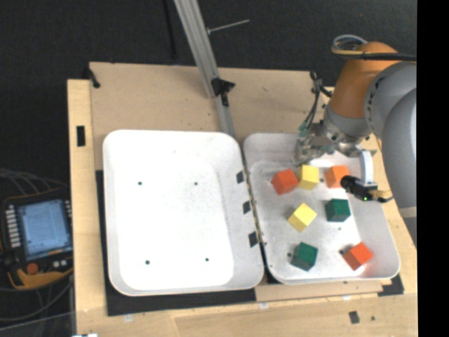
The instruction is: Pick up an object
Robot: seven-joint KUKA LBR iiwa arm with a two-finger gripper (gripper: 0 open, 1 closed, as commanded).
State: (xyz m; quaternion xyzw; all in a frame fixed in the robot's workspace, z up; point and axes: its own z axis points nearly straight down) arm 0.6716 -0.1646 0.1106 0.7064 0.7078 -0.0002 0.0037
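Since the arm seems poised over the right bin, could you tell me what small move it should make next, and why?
Probably a short descent onto the yellow cube at the bin's far end. The gripper hangs just above that cube, nothing shows between it and the cube, and the orange cubes either side sit close, so going straight down seems safest.

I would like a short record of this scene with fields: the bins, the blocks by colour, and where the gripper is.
left bin: white, shallow, no blocks in it
right bin: white, holds seven blocks
orange blocks: three
yellow blocks: two
green blocks: two
gripper: at the far side of the right bin, just above the upper yellow block
grasp: no block seen between the fingers
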